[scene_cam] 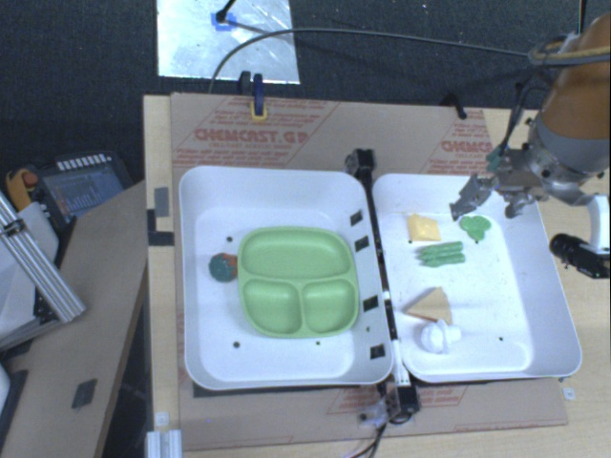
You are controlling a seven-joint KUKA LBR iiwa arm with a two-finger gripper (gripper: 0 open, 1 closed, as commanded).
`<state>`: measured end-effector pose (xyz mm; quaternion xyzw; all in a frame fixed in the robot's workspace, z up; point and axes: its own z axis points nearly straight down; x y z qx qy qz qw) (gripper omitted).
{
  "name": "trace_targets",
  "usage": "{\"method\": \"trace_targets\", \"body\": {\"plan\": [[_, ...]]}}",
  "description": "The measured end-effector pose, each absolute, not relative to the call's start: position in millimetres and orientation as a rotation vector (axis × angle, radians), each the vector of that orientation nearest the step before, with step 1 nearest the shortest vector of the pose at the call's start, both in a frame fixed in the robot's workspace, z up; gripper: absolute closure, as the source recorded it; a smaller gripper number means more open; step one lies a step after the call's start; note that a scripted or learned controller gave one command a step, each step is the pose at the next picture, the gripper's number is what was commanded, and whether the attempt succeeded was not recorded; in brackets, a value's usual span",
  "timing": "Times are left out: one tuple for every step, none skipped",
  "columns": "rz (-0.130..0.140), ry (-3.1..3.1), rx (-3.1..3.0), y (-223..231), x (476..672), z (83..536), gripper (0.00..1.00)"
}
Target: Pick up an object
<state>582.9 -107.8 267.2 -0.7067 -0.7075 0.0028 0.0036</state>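
Over the right bin (pixel 549 299), gripper (pixel 492 197) spread; green beans (pixel 440 253) lie left-right

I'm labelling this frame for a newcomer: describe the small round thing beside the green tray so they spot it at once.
Start at the left white bin, which holds a green divided tray. Just off that tray's left edge lies a small teal ball, touching the rim. It is the one loose item in that bin; the other small pieces lie in the right bin.

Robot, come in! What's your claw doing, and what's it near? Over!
Two-finger gripper hovering over right white bin, nothing held. Small green broccoli-like piece just below it. Yellow square block lies close beside, no blocker.
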Motion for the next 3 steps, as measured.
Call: {"method": "trace_targets", "body": {"plan": [[-0.001, -2.225, -2.218, -108, 584.8, 273, 0.00], [0.002, -2.223, -2.217, -100, 589.4, 214, 0.00], [0.002, -2.225, -2.215, -94, 597.9, 163, 0.00]]}}
